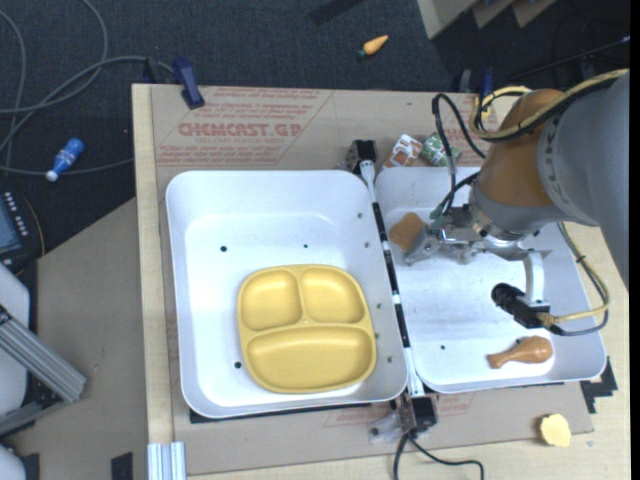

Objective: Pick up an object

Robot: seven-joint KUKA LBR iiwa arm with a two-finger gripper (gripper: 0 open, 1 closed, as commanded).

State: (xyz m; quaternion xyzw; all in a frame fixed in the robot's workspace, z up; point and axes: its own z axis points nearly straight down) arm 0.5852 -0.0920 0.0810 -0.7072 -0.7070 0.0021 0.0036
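Arm [560, 148] over right bin [450, 348], yellow tray [305, 328] in left bin [200, 268], gripper [445, 240] low at right bin's left wall, grip unclear, brown object [405, 231] just beside, drumstick [522, 351] near front.

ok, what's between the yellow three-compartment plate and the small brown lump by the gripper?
In the camera view, bare floor of the left white bin, then the two bins' adjoining rims. The yellow three-compartment plate sits left of these, the small brown lump just right.
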